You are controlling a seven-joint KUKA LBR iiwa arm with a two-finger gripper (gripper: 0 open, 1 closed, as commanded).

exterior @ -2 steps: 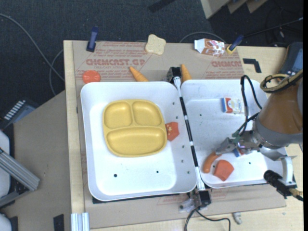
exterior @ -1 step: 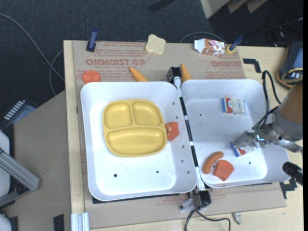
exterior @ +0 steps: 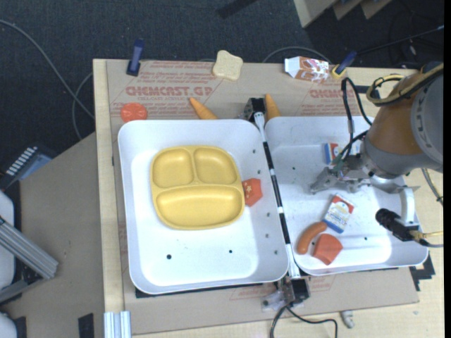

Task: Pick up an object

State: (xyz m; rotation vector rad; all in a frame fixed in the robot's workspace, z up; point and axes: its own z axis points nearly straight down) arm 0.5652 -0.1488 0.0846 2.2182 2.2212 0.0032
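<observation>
Progress looks early to me: my gripper (exterior: 325, 182) sits low in the right bin (exterior: 299, 136), mid-floor; whether its jaws are released or clenched, I cannot tell. Nothing looks lifted; the small carton (exterior: 339, 213) and sausage (exterior: 311, 236) lie near the front edge.

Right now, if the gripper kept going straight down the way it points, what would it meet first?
Most likely the bare floor of the right bin beneath the gripper; the small carton lies off to one side. Depth is unclear.
</observation>
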